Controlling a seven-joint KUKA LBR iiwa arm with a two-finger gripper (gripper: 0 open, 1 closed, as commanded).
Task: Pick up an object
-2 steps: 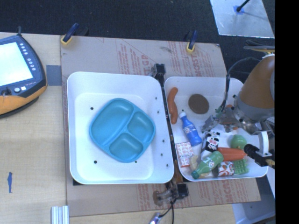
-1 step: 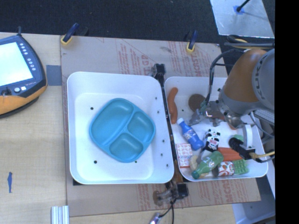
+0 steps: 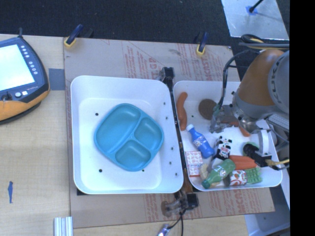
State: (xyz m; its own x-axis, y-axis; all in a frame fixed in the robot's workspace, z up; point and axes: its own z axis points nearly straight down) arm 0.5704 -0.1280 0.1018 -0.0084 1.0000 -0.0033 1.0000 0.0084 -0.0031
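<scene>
We see the arm [image 3: 263, 85] at the right of the frame, with the gripper [image 3: 220, 122] low over the upper middle of the right bin [image 3: 193, 87]. We cannot tell the gripper's state from this slanted view, and nothing shows held in it.

The candidate objects lie in the right bin:
- an orange sausage-shaped piece [image 3: 182, 110] along the bin's left wall;
- a brown disc [image 3: 206, 107] just left of the gripper;
- a blue bottle [image 3: 200, 140] with a white cap, below the disc;
- a small black-and-white cow figure [image 3: 224, 148] right of the blue bottle;
- a carrot [image 3: 242, 161] and a green bottle [image 3: 219, 173], crowded together at the bin's lower edge with a red-and-white can [image 3: 238, 178].

The left bin [image 3: 78, 132] carries a blue divided plate [image 3: 129, 136], well apart from the gripper.

In our judgement the step in hand is the descent onto a target. We recommend the brown disc or the blue bottle, which lie nearest and stand apart from the pile. For the bottle, we would set the gripper across its short axis. The lower cluster risks a multi-object pinch.

Writing: a small red-printed card [image 3: 193, 162] lies at the bin's lower left; its text is too small to read. The cardboard [image 3: 142, 58] under the bins carries red print, also illegible. A yellow tablet-like pendant [image 3: 19, 80] rests on the table [image 3: 34, 156] at upper left.
</scene>
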